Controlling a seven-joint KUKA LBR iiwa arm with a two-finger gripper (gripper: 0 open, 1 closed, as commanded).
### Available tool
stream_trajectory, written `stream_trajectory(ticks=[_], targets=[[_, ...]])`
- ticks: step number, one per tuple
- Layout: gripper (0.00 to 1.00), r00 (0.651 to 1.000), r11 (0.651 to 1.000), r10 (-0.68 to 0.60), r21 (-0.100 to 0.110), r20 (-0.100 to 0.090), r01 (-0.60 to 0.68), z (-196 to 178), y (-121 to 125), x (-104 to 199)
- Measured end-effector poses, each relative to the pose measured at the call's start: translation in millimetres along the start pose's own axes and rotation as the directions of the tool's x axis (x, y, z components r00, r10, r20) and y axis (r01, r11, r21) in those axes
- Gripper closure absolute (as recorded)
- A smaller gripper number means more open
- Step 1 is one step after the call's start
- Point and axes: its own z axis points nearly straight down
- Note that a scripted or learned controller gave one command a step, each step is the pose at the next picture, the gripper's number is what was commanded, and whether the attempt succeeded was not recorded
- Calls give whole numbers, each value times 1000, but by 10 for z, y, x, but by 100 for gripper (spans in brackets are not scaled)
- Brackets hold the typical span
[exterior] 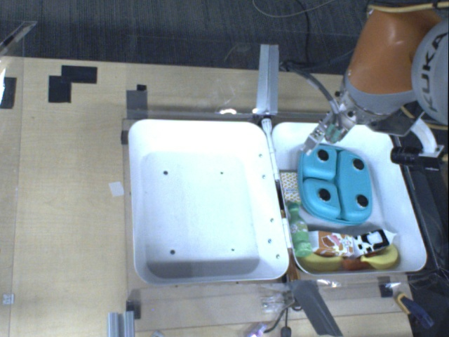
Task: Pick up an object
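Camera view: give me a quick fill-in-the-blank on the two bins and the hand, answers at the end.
1. The blue four-hole tray lies in the ____ bin.
2. The hand hovers at the tray's ____ left corner.
3. The yellow banana lies along the ____ wall of the right bin.
4. The arm's band above the wrist is ____.

Missing words: right; top; bottom; orange
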Motion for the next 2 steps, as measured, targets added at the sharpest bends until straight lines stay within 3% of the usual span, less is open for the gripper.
stream_trajectory(ticks=[1,2], targets=[[100,999,999,53,2,-1,-53,326,-770,94],[100,919,919,395,3,-1,-395,401,-638,145]])
